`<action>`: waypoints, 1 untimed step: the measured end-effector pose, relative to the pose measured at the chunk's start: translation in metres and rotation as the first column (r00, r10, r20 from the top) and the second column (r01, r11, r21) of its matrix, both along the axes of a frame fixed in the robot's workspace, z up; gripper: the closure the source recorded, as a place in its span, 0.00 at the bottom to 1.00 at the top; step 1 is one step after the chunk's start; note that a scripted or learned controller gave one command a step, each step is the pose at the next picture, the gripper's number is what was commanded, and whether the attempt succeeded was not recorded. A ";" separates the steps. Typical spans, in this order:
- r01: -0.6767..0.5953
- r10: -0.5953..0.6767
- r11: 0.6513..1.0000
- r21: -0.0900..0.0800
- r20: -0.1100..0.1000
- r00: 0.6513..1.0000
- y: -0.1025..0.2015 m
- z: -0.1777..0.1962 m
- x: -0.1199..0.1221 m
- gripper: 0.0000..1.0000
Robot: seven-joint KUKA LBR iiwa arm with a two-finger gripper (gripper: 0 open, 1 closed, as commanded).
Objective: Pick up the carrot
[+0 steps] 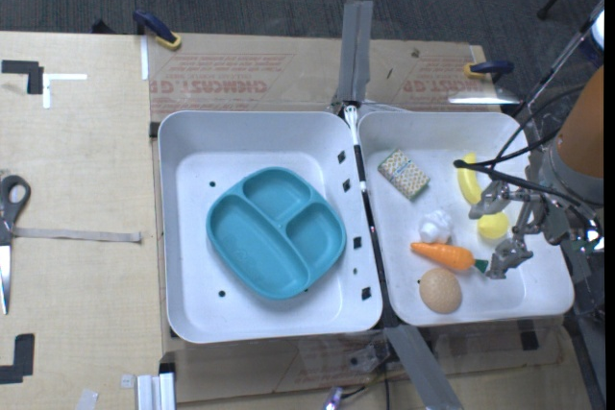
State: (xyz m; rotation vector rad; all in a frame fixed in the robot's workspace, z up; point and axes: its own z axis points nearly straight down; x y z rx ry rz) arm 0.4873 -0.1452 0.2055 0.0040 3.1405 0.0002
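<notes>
Here we see the carrot (pixel 443 253) lying in the right bin (pixel 548 302), long axis left-right, tip pointing left; the gripper (pixel 495 235) hovers just beside its right end, its 2 fingers apart.

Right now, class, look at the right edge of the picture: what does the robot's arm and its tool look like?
The arm shows an orange band on a grey body. Thin black cables loop from it toward the tool, a silver-grey metal assembly ending in two slim fingers.

overhead slanted view, both bins (pixel 173 235) framed
</notes>
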 end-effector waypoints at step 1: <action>-0.063 0.063 0.998 0.000 0.001 0.998 0.047 -0.114 -0.008 0.00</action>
